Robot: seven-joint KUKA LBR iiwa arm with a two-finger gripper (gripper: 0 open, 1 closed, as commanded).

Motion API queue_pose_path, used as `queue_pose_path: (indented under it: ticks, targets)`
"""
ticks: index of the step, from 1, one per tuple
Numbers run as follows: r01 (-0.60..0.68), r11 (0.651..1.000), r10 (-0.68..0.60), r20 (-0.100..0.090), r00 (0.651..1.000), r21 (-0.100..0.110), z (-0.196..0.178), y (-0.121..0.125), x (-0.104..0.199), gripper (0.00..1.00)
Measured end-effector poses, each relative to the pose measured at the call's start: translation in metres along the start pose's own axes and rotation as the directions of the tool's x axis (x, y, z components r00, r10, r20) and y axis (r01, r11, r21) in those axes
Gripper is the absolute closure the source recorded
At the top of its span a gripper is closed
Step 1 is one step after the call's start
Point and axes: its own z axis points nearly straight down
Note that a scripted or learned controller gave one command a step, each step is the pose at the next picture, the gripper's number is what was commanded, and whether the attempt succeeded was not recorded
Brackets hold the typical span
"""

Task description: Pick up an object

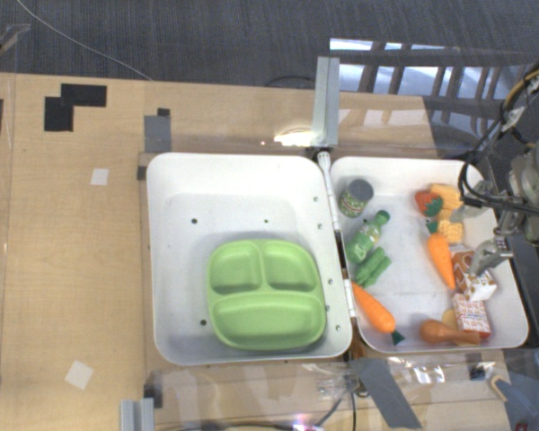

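The right bin [404, 176] holds several toy foods. A small tin can [355, 196] stands at its far left, with a green bottle [368, 234] and green pea pods [371, 268] below it. One carrot [375, 311] lies at the bin's near left, and another carrot [441, 259] lies right of centre. Corn [449, 200] and a red fruit [425, 202] sit at the far right. A red and white carton [472, 303] lies near the right wall above a brown sausage [449, 332]. My gripper [483, 260] hangs just over the carton's upper end, reaching in from the right.
The left bin [175, 196] holds a green divided plate [266, 293]. A metal post [326, 106] rises behind the wall between the bins. Cables and the arm's wrist [530, 182] crowd the right bin's far right corner.
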Motion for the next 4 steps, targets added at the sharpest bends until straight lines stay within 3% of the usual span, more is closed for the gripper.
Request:
queue_pose_path:
  ticks: [1, 2, 3, 4]
  targets:
    - [0.119, 0.993, -0.119, -0.007, 0.993, -0.003, 0.106, -0.011, 0.026, 0.00]
    - [0.100, 0.995, -0.100, 0.007, 0.995, 0.003, 0.174, -0.019, -0.022, 0.00]
    - [0.109, 0.994, -0.109, 0.023, 0.994, 0.008, 0.160, -0.018, -0.028, 1.00]
    - [0.267, 0.964, -0.267, 0.010, 0.964, 0.005, 0.028, -0.015, -0.057, 1.00]
